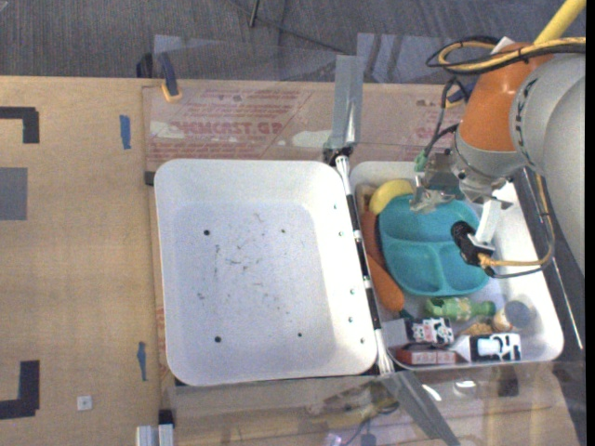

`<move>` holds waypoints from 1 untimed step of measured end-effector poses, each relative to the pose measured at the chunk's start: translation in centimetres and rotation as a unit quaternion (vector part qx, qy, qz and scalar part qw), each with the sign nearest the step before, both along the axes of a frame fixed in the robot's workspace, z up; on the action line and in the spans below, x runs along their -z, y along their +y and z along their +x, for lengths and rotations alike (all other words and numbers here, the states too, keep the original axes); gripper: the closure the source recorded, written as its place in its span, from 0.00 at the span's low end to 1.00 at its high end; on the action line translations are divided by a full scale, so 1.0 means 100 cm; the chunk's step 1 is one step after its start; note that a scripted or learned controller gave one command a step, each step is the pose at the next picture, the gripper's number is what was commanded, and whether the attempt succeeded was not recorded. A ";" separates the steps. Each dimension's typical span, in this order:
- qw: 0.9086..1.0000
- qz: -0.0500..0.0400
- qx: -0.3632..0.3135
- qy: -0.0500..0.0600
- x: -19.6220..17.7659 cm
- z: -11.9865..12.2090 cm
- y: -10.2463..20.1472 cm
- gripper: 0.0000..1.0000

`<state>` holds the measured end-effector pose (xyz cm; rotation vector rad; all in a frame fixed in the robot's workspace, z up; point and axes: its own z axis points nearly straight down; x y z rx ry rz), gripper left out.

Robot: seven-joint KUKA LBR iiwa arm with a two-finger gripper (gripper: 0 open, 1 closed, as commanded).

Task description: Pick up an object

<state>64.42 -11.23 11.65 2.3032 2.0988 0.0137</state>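
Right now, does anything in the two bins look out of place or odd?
Yes. Everything sits crowded in the right bin. The teal tray lies tilted there, over the carrot and banana. The left bin has dark specks and scuffs on its floor.

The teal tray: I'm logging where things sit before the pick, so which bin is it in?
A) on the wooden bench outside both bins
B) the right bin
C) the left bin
B: the teal tray lies in the right bin, among a banana and a carrot, under the arm's hand.
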 end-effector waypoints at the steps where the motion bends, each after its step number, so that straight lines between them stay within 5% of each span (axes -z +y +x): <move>1: 1.000 0.000 0.000 0.000 0.000 0.000 0.000 0.00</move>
